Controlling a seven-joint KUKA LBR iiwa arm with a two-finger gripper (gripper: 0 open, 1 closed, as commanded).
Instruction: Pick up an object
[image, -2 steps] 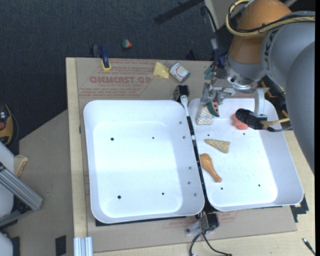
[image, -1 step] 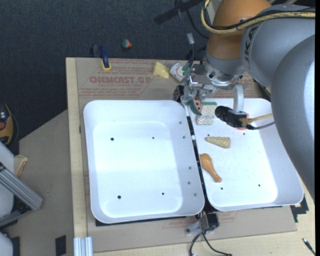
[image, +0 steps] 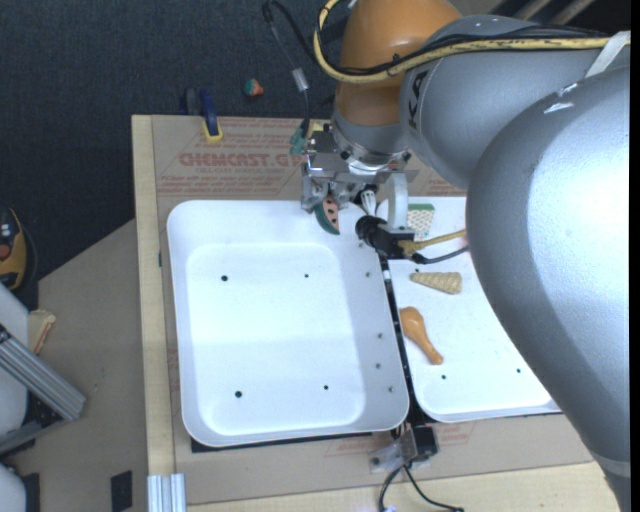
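Over left bin's (image: 200, 330) far edge: tool (image: 328, 205), closed on small green-red object (image: 329, 215). Lift straight, slowly; grip looks marginal.

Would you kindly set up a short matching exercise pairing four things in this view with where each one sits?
Things:
1. orange drumstick toy
2. waffle cone toy
3. blue clamp
4. gripper

Places:
A. on the board's far edge, beyond the bins
B. over the left bin's far right corner
C. right bin, nearer the camera
D. right bin, just beyond the drumstick

Pairs: 1-C, 2-D, 3-A, 4-B
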